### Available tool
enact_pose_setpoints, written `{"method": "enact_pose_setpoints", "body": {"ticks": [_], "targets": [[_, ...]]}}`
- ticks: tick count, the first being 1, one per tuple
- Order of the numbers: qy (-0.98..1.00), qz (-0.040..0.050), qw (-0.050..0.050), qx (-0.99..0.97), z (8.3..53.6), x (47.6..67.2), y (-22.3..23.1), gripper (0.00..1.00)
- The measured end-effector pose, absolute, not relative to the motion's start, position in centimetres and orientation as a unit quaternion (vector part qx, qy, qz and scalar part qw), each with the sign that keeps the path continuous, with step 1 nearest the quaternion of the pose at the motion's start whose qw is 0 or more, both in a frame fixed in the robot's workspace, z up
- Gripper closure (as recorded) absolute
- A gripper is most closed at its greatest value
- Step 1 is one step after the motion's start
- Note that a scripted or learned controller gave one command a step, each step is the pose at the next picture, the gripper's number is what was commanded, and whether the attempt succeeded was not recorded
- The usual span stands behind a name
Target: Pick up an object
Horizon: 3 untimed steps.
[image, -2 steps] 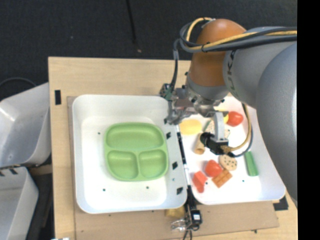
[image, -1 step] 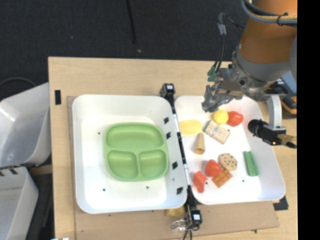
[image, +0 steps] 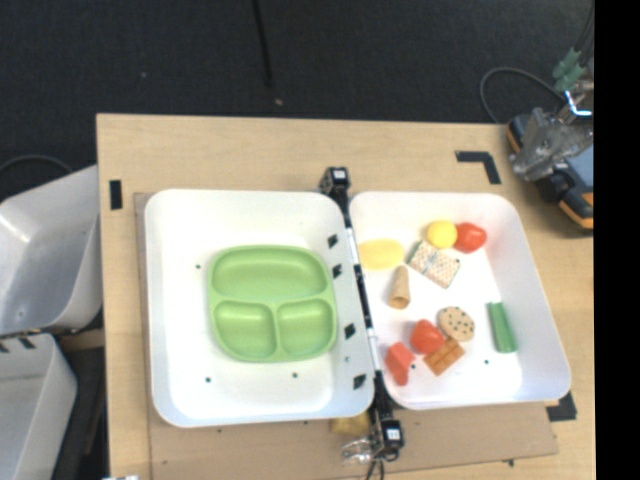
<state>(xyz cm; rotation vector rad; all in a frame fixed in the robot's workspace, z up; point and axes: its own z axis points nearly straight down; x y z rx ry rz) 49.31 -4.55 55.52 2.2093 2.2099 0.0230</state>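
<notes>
We've got the gripper [image: 548, 153] parked high on the bench [image: 250, 153], outside the bins, and from this slant we cannot tell how it is set or whether it carries anything. Every candidate for the pick lies below and to the left of it, inside the shallow white right-hand bin [image: 530, 258]. Nearest are the small round yellow ball [image: 440, 233] and the glossy red tomato-shaped toy [image: 470, 237], touching each other. Further down-left sits the speckled pale blue-and-white block [image: 434, 265], then the tan cone [image: 399, 287] and the flat yellow oval [image: 380, 254] near the divider. Lowest are the round tan chocolate-chip cookie [image: 456, 323], a red chunk [image: 427, 337], an orange waffle-textured piece [image: 444, 356] and another red piece [image: 399, 363], bunched tight. The green stick [image: 501, 327] lies alone, almost straight below the gripper. Far left, the green compartment plate [image: 271, 302] sits in the other bin [image: 170, 268]. Our worry: a descent into that bunched cluster could wedge or shove neighbours aside, and the round ball may well roll off.
</notes>
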Motion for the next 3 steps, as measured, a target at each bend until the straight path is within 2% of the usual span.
{"method": "enact_pose_setpoints", "body": {"ticks": [1, 2, 3], "targets": [[0.704, -0.0005, 0.003, 0.710, 55.2, 49.7, -15.3, 1.00], [0.714, 0.0016, 0.000, 0.700, 55.1, 51.0, 2.7, 1.00], [0.706, 0.0002, 0.001, 0.708, 55.2, 48.9, -1.4, 1.00]]}}
